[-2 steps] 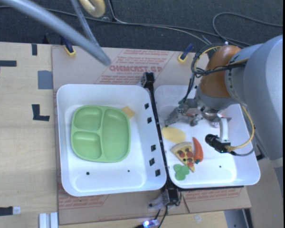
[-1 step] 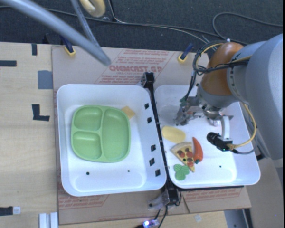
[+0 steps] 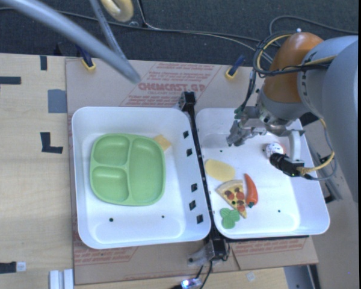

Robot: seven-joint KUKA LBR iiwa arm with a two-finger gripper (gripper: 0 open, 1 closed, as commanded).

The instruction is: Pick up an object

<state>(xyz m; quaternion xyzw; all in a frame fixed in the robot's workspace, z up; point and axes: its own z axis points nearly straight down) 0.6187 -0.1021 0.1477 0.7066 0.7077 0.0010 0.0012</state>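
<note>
Two shallow white bins sit side by side on brown cardboard over a pale wooden bench. Above the right bin (image 3: 301, 212), the two-finger gripper (image 3: 237, 136) hangs near the back wall; whether its fingers are apart cannot be told, and nothing shows between them. Just in front of it lie a pale yellow flat disc (image 3: 219, 169), a toy pizza slice (image 3: 234, 195), a red-orange chilli pepper (image 3: 251, 188) and a small green leafy piece (image 3: 229, 218). Further left, in the other bin (image 3: 129, 230), rests a green divided plastic tray (image 3: 127, 168).
</note>
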